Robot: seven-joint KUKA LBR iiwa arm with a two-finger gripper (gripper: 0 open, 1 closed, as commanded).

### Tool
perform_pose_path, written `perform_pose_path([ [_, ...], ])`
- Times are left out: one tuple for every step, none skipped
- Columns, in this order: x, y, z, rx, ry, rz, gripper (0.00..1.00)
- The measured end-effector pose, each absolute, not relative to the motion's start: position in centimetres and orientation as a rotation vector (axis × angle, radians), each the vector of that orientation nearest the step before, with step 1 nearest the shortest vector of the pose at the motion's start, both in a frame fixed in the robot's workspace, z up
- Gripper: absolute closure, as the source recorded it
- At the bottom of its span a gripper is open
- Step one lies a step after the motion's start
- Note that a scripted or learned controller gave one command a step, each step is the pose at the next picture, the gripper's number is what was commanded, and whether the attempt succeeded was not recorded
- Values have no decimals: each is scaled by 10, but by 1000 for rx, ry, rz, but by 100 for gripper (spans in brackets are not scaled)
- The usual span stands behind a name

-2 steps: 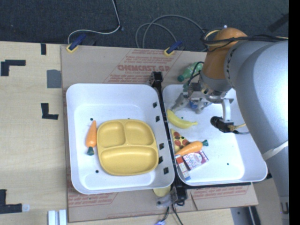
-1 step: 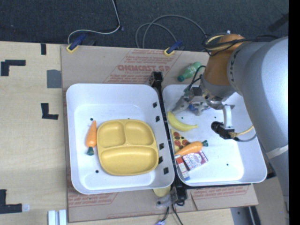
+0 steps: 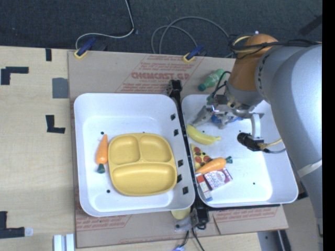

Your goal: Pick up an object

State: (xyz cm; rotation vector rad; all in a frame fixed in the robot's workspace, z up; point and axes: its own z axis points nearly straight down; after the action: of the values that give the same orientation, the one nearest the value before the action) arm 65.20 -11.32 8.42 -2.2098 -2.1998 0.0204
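The robot's end effector [image 3: 222, 115] hung low over the right bin [image 3: 272, 184], above a toy banana [image 3: 202, 135]; whether it was open or closed could not be told. A toy carrot [image 3: 211, 165] and a small packet [image 3: 216, 180] lay close by. Such crowding near the divider risked a glancing, empty grab. The left bin [image 3: 86, 135] held a yellow tray [image 3: 142, 163].

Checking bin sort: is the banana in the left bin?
No, the banana lies in the right bin, near the divider, below the gripper.
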Motion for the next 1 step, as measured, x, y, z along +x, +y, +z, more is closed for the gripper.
perform_pose_path([
  [661,-102,83,-2216,-2194,50,0],
])
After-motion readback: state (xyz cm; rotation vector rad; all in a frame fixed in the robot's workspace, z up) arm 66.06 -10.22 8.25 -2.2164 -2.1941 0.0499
